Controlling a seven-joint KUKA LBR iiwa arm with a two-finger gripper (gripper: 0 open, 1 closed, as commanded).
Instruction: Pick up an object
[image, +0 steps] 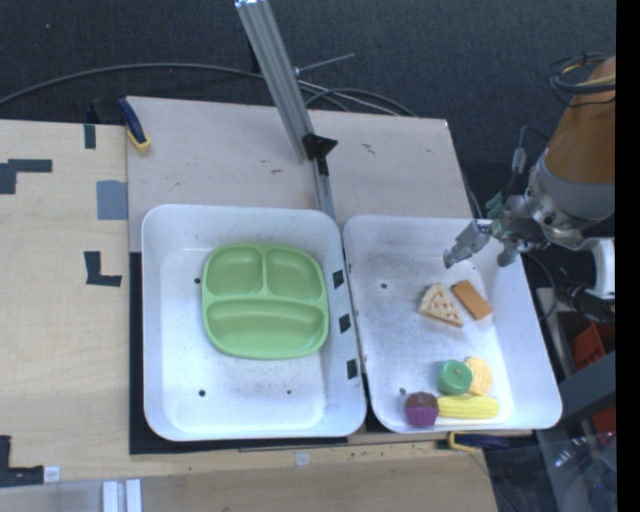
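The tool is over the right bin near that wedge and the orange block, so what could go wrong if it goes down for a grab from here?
The tool sits above the wedge and orange block, which touch, so it may nudge both and grip neither. It is also near the right bin's far wall, which could be struck.

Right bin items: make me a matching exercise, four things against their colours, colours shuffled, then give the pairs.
Things:
1. block
2. wedge
3. round piece
4. corn

Colours:
A. green
B. yellow
C. orange
D. tan

Pairs: 1-C, 2-D, 3-A, 4-B
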